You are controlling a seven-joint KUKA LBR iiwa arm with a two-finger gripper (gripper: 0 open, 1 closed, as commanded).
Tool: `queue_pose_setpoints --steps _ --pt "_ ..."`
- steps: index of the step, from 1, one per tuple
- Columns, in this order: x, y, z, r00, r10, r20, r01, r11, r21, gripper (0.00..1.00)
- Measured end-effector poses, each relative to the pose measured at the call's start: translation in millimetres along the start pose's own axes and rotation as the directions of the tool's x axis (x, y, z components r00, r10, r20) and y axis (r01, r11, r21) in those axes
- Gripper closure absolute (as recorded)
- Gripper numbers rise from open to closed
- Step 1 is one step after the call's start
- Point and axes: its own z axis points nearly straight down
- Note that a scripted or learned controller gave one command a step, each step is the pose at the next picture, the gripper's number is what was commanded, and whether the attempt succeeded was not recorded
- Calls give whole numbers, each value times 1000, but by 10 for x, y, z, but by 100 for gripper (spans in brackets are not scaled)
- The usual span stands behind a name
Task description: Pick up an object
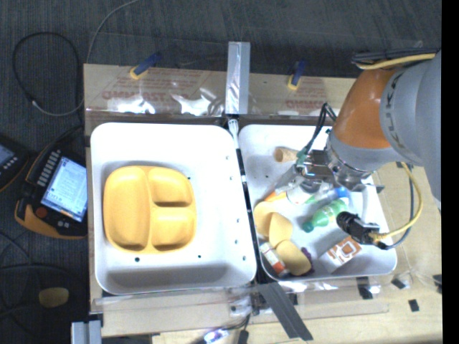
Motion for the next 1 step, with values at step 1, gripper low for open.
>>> queue_pose_setpoints --steps 1 --pt "477 570 0 1000 5 2 -5 1000 1 100"
